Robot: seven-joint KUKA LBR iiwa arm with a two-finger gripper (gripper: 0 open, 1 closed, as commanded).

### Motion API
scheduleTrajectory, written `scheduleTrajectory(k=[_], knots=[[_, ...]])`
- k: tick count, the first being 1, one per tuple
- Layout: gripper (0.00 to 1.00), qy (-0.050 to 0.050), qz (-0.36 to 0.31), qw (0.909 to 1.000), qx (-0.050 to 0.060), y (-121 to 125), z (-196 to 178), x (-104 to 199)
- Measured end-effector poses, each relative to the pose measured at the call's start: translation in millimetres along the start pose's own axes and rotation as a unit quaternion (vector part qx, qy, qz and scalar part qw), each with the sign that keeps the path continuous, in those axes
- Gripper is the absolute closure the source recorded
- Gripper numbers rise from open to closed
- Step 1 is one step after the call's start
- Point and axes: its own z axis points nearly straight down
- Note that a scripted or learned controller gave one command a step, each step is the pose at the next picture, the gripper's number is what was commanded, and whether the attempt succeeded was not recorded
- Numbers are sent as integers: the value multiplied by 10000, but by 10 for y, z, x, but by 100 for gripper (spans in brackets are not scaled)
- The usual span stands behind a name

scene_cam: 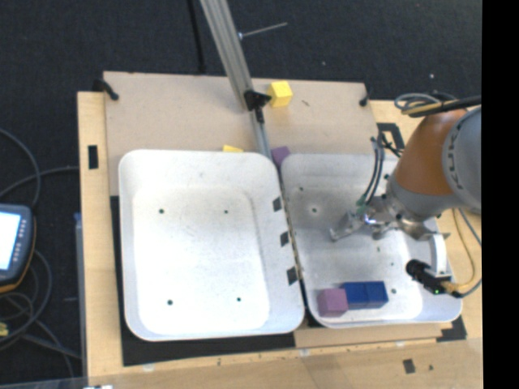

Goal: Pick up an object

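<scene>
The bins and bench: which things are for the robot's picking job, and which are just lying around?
For the job:
- hand, over the right bin
- blue block in that bin
- purple block beside it

Just lying about:
- yellow block on the board
- yellow piece and purple piece behind the bins
- cables
- screen

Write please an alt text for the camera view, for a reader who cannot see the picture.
A grey arm with an orange band reaches from the right over the right white bin, its gripper low above the bin floor. A blue block and a purple block lie side by side near that bin's front edge; the left white bin sits beside it.
</scene>
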Motion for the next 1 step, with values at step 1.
scheduleTrajectory(k=[1], knots=[[100,-2,38,10000,-27,20,-131,-20]])
